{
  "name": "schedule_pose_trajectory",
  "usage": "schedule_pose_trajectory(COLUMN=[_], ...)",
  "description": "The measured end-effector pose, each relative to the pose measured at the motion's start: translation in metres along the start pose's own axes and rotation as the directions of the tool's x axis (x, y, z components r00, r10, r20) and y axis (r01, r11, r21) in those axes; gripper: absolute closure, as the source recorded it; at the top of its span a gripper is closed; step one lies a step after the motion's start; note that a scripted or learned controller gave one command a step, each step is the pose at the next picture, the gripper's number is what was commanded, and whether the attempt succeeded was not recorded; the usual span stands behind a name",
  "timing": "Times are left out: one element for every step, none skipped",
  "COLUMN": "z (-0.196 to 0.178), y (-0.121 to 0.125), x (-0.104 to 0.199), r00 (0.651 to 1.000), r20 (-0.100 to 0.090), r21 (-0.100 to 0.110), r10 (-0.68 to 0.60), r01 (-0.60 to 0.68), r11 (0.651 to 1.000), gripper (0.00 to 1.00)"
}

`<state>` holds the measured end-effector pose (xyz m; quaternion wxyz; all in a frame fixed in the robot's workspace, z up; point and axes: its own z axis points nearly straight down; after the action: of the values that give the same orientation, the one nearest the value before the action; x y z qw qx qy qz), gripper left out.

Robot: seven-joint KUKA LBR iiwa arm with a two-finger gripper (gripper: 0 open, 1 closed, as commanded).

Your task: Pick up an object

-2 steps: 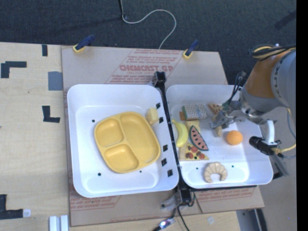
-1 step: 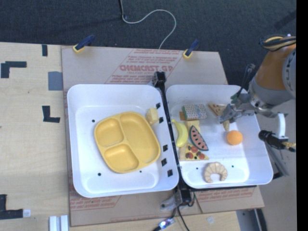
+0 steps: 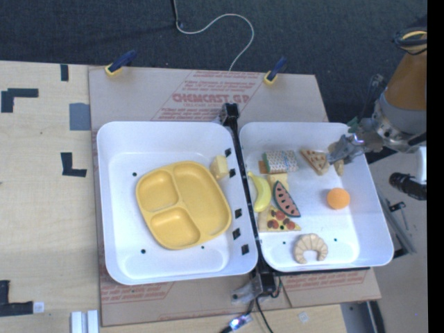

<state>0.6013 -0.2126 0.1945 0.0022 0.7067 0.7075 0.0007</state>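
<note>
1. The bench (image 3: 41,186) is pale wood with a brown cardboard sheet (image 3: 201,99) clamped on top; two shallow white plastic bins sit side by side on the sheet, touching along their inner edges.
2. The left bin (image 3: 114,186) holds a yellow three-compartment plate (image 3: 183,204), smooth, hard and glossy; a small pale yellow block (image 3: 220,166) lies just beside the plate's upper right edge.
3. The arm (image 3: 406,92), grey with an orange band, reaches in from the right; its gripper (image 3: 345,148) hangs over the upper right corner of the right bin (image 3: 374,252); whether it is apart or together cannot be told at this size, and nothing shows between its tips.
4. The right bin holds small toy foods: a curved tan croissant (image 3: 310,248) near the front; a yellow banana (image 3: 261,193) against the left wall; a watermelon slice (image 3: 286,198) just beside it; a flat pizza piece (image 3: 279,220) below; a speckled box (image 3: 279,161) at the back.
5. Nearest the gripper are a triangular wedge (image 3: 316,161) and a round orange (image 3: 338,198), lying apart on bare bin floor.
6. Judged as a target, the orange looks light, stiff and smooth; it may roll or slip, so hold it across its widest middle; the wedge, being flat, seems to suit a pinch across its straight sides.
</note>
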Motion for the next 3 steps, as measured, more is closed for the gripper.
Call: schedule_pose_trajectory(z=[-0.032, -0.034, -0.038], y=[0.001, 0.005, -0.008], x=[0.000, 0.047, 0.099], r00=[1.000, 1.000, 1.000], r20=[-0.001, -0.003, -0.004], r21=[0.002, 0.005, 0.006], r10=[-0.001, -0.004, -0.005], r01=[0.001, 0.004, 0.005], r11=[1.000, 1.000, 1.000], gripper=[1.00, 1.00, 1.00])
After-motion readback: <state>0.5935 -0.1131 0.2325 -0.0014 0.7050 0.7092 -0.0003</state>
